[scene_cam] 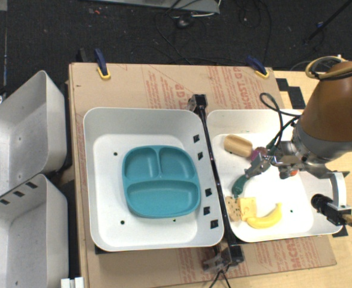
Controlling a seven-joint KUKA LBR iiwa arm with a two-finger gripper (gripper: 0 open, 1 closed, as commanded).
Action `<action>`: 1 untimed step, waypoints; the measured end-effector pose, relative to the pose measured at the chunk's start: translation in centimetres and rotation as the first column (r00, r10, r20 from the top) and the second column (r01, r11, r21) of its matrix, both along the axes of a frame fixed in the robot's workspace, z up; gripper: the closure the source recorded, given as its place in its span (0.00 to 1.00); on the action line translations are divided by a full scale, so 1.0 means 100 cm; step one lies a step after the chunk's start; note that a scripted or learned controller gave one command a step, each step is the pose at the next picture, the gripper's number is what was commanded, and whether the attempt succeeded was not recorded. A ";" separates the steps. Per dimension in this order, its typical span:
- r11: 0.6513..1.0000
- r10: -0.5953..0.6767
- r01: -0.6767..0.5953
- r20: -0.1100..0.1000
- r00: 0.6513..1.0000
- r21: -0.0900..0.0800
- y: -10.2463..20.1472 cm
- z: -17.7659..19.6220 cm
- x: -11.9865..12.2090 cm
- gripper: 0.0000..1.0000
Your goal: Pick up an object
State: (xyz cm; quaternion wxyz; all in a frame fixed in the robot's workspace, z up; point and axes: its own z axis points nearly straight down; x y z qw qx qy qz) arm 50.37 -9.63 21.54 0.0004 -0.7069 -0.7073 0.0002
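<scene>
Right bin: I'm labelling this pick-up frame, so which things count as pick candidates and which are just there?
For the job:
- gripper
- banana
- wooden cylinder
- yellow block
- green piece
- right bin

Lying about:
- teal divided plate
- left bin
- spare white bins

Teal divided plate (161,182) in left bin (98,179)

Teal divided plate (161,182) in white bin (98,161); yellow banana (265,218), tan cylinder (238,146), orange-banded grey arm (334,110).
</scene>
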 end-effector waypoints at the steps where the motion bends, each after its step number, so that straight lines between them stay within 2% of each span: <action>1: 1.000 -0.002 0.002 -0.006 1.000 0.001 0.002 -0.064 0.003 0.00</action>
